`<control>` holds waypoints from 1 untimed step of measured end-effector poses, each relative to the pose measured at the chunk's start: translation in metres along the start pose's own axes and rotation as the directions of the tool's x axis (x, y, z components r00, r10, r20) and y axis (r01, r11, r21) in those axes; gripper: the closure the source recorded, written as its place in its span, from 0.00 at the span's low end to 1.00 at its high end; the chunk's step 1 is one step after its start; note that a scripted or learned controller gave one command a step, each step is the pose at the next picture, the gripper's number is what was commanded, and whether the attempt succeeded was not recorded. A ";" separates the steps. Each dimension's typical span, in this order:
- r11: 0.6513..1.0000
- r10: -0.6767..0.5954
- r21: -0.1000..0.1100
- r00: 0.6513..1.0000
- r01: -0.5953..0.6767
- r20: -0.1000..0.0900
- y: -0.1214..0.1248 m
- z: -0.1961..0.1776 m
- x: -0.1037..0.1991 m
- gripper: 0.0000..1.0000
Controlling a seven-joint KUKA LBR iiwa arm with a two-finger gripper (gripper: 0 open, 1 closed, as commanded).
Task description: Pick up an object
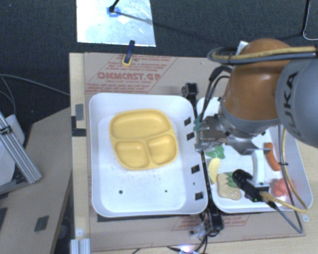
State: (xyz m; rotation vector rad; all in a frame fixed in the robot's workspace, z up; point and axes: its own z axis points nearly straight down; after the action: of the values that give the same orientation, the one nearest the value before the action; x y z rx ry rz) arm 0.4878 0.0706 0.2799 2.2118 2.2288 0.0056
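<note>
My gripper [208, 142] hangs low over the left edge of the right bin [302, 187], under the grey and orange wrist. Just below it lies a small green object [218, 152], partly hidden by the wrist. A pale yellow piece [214, 169] sits below the green one, and a tan flat piece [229, 193] lies near the bin's front. An orange-red sausage shape [273, 156], a white piece [258, 165] and a red object [280, 187] lie to the right. Nothing shows as held.
The left bin [148, 194] holds a yellow three-compartment plate [143, 138]. The divider between the bins carries black clips [195, 168]. The arm covers much of the right bin's back half.
</note>
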 end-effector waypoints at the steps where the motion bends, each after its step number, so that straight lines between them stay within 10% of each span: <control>1: 1.000 -0.003 -0.006 1.000 0.003 -0.003 0.000 -0.086 0.061 1.00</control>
State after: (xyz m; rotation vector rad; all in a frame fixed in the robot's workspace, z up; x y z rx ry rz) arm 0.4872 0.1310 0.3661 2.2069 2.2305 0.0146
